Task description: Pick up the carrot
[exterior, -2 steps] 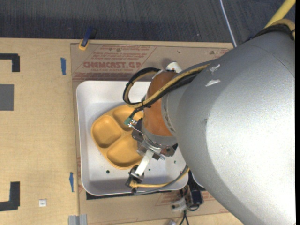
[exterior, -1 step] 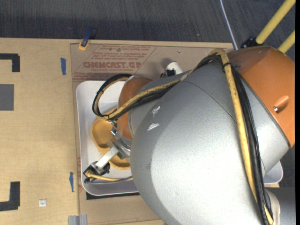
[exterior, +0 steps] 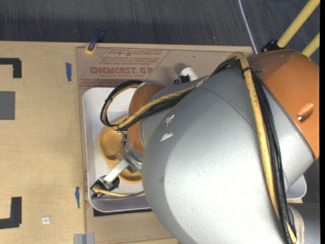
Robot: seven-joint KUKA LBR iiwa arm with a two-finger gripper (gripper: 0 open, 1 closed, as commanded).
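Bin [exterior: 90, 136] sits on a board [exterior: 127, 65], which lies on the counter [exterior: 40, 136]. Arm [exterior: 218, 156] reaches in from the right and hangs over most of the bin. Rounded item [exterior: 108, 145] lies in the bin's left part, partly under the arm. Tape mark [exterior: 68, 71] on the counter just left of the board.

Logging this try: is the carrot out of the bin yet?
Cannot tell. The arm covers most of the bin; a yellow-orange thing shows in it beside the arm, too hidden to call a carrot.
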